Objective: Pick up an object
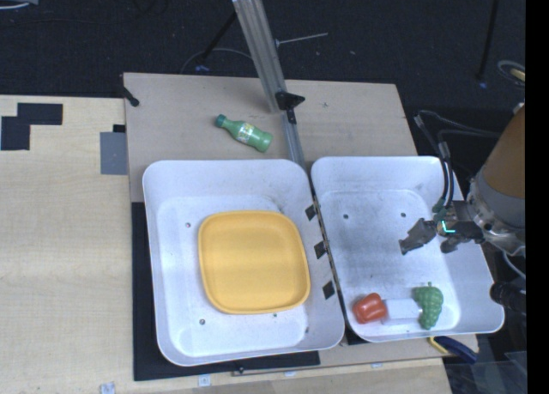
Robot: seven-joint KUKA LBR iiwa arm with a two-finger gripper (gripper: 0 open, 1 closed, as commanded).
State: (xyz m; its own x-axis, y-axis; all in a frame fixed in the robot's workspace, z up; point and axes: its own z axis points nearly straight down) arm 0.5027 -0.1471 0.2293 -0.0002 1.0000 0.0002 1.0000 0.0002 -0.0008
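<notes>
Lying in the left bin is a yellow plate; a green bottle rests on the worktop behind. In the right bin, a red pepper and broccoli sit near the front wall. The gripper hovers above them, fingers spread open, holding nothing.

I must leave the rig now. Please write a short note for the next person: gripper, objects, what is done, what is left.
Gripper: over the right bin, above its right middle, holding nothing.
Red pepper and green broccoli: at the right bin's near edge, apart.
Yellow plate: flat in the left bin.
Green bottle: lying on the bench behind the bins.
Done: nothing picked.
Left: descend, grasp one object, lift.
</notes>
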